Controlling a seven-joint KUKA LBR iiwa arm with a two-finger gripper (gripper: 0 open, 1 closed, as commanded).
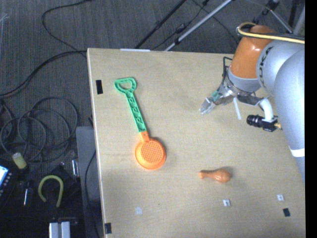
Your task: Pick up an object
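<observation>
Where the grey arm [290, 98] with its orange band enters from the right, its pincer [207, 106] hangs over the pale wooden counter [198, 192], tips pointing down and to the left. The tips lie close together with nothing visible between them, though how far apart they stand cannot be told at this sharpness; they touch no object. Well to the left of the pincer lies a toy sieve [140, 128], its green handle running up and away to a looped end, its round orange mesh head lower, toward the near edge. Below the pincer, well apart from it and slightly to its right, lies a small orange pear-shaped object [216, 175] on its side, narrow end pointing left. Small black and white markers [99, 87] dot the counter, the white ones near its front edge; none bears legible writing.
</observation>
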